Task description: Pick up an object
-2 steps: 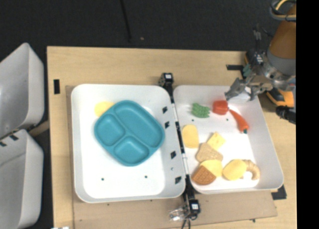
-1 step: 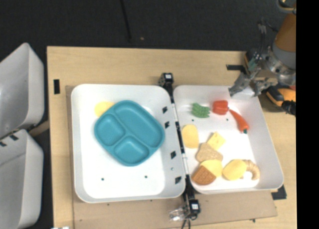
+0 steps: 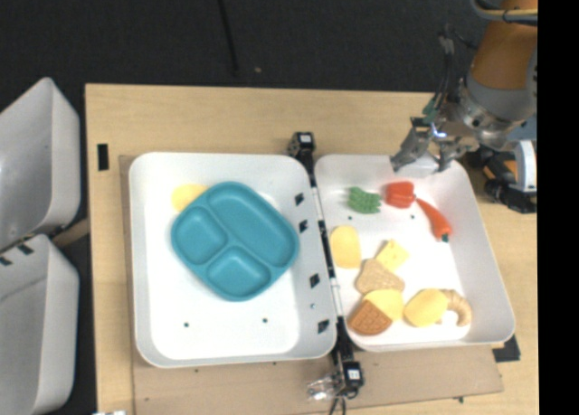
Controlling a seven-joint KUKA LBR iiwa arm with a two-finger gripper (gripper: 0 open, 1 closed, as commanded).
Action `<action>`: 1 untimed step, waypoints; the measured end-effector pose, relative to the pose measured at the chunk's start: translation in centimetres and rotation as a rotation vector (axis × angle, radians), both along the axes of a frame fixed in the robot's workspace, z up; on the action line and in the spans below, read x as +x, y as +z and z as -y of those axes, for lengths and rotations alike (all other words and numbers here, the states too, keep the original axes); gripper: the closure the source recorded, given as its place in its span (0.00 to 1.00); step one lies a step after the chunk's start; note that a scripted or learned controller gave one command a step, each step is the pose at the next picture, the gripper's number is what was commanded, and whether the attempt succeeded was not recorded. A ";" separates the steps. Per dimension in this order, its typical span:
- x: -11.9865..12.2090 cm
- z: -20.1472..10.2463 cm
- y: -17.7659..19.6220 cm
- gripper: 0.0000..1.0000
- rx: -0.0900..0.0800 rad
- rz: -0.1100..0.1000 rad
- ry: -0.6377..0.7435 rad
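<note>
Plainly, nothing has been lifted yet: the gripper [image 3: 422, 153] hangs over the far edge of the right bin [image 3: 484, 250], its two dark fingers spread apart with nothing between them. Every piece of toy food lies on the bin floor. The whole pick is left to do: come down, close, and lift.

Nearest to the fingers is a small red piece [image 3: 399, 193], just on the near side of them, with a green leafy piece [image 3: 364, 199] to its left. My guess is that the red piece is the target, though the task names no object. It looks squat, slightly wider left to right than deep, with no clear pointing end.

Just to its right lies a red-orange chili [image 3: 435, 217], whose long axis runs slantwise from far-left to near-right. Nearer still sit yellow and tan pieces, well apart from the fingers. The left bin [image 3: 154, 314] holds a blue divided plate [image 3: 234, 239] and a yellow piece [image 3: 185, 194] at its far-left rim
</note>
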State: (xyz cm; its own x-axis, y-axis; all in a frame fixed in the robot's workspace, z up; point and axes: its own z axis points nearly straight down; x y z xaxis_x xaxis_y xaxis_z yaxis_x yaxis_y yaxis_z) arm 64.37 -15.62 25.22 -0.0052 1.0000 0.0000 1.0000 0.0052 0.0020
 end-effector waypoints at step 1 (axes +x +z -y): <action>0.1 -4.9 0.1 1.00 0.001 -0.001 0.001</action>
State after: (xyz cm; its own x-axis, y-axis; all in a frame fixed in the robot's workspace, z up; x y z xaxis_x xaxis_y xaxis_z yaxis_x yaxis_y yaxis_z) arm 64.47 -10.68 25.36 -0.0064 1.0000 0.0008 1.0000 0.0064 0.0007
